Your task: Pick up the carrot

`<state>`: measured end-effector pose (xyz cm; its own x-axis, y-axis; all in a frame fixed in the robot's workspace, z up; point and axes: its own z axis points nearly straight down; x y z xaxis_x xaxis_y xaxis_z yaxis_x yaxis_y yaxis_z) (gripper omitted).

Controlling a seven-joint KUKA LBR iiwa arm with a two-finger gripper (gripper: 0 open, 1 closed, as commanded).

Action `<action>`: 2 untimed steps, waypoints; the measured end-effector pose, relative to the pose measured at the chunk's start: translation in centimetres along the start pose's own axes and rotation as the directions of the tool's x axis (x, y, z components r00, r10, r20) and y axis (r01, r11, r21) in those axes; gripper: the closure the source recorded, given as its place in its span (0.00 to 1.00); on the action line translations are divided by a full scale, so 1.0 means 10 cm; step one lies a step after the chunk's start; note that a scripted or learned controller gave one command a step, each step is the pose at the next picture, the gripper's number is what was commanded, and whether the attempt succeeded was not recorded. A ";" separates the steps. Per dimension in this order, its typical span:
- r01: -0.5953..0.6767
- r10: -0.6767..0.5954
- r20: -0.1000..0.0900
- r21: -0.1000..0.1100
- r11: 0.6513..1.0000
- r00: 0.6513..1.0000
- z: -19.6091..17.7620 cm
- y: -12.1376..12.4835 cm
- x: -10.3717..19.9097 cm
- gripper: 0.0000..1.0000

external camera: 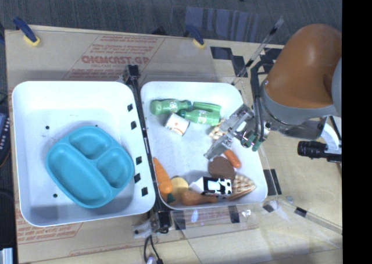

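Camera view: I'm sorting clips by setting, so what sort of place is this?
Probably a robot test bench in a lab, not a kitchen. Two white bins sit on a cardboard-covered bench, the right bin holding toy food such as a carrot and a green bottle, with the arm's claw over it.

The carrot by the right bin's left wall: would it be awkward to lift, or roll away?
The carrot looks like stiff plastic, so probably light and rigid. Its smooth tapered shape might slip or roll. It lies against the bin wall, touching other toys, which likely crowds the gripper.
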<state>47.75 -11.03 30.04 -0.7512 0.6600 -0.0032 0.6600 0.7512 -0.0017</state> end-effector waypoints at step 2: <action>0.045 -0.045 -0.009 0.004 0.999 0.999 1.73 0.09 0.12 0.00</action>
<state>47.51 -9.63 12.70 -0.7801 0.6256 0.0058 0.6256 0.7801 -0.0060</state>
